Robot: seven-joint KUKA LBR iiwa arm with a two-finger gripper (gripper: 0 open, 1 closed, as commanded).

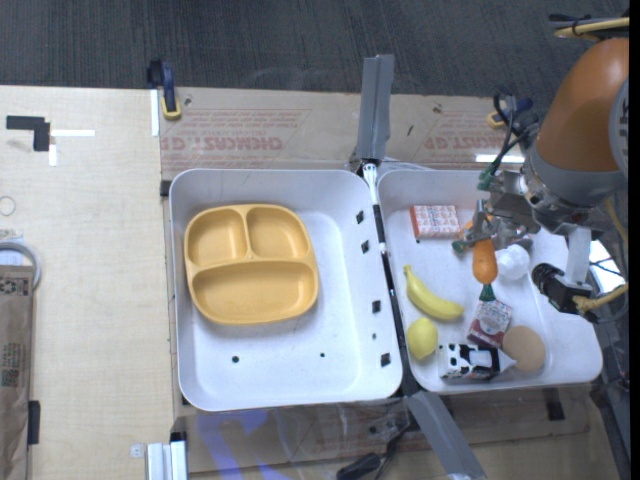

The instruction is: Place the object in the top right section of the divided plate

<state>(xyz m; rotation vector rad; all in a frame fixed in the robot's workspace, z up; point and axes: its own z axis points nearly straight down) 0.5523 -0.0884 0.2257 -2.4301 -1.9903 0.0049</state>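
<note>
A yellow divided plate (250, 286) lies in the upper left of the left bin (300, 363). Its top right section (279, 233) holds nothing. In the right bin (570, 368), an orange toy carrot (484, 263) with a green tip points toward the front. My gripper (487, 228) hangs directly over the carrot's upper end, touching or nearly touching it. The grey arm with its orange band (590, 88) comes in from the upper right.
The right bin also holds a red and white box (435, 220), a banana (432, 298), a lemon (421, 338), a black and white toy cow (468, 361), a small packet (493, 319), a brown egg (523, 348) and a white lump (512, 262). A grey divider rail (377, 118) runs between the bins.
</note>
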